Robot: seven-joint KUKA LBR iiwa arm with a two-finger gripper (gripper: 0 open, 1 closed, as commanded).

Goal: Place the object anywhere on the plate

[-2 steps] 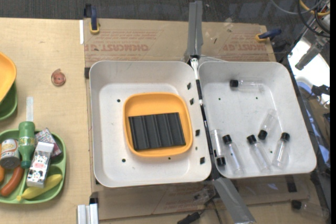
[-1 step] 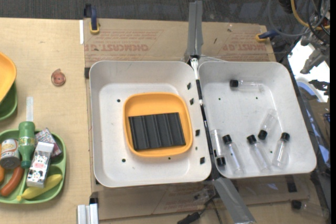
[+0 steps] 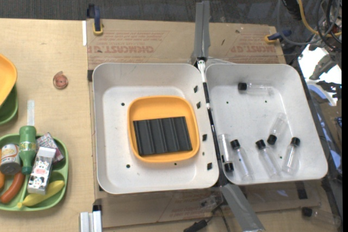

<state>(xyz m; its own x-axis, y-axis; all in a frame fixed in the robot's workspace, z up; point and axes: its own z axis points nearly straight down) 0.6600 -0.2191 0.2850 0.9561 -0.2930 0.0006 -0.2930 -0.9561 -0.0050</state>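
Two white bins sit side by side. The left bin (image 3: 109, 117) is the one farther from the side the arm reaches in from, and the right bin (image 3: 304, 117) is the nearer. The pincer's state cannot be told: at the upper right edge there is a tangle of cables (image 3: 318, 13), and nothing there can be read as spread or pressed together.

One orange plate (image 3: 163, 104) lies in the middle of the left bin. One dark ridged slab (image 3: 163, 136) lies flat on it, within the rim and covering most of the plate's floor, so the task's thing is on the plate with nothing pinching it.

Six clear tubes with black caps lie loose in the right bin. One (image 3: 255, 86) is toward the far wall. One (image 3: 224, 152) runs along the wall shared with the other bin. The other four (image 3: 266, 157) are clustered near the front. Their clear bodies fade into the white floor, so the caps are what can be counted.

Beyond the left bin, on the wooden table (image 3: 49, 46), are one small pink disc (image 3: 61, 81) and one green divided tray (image 3: 54, 193) of toy food — a green bottle, a can, small cartons, a sausage and a banana, partly overlapping. A stacked orange and green dish (image 3: 5, 89) is cut off by the frame edge.

Two blue clamps — one (image 3: 92, 11) and another (image 3: 273, 37) — sit at the back of the cardboard sheet (image 3: 141, 43) under the bins.
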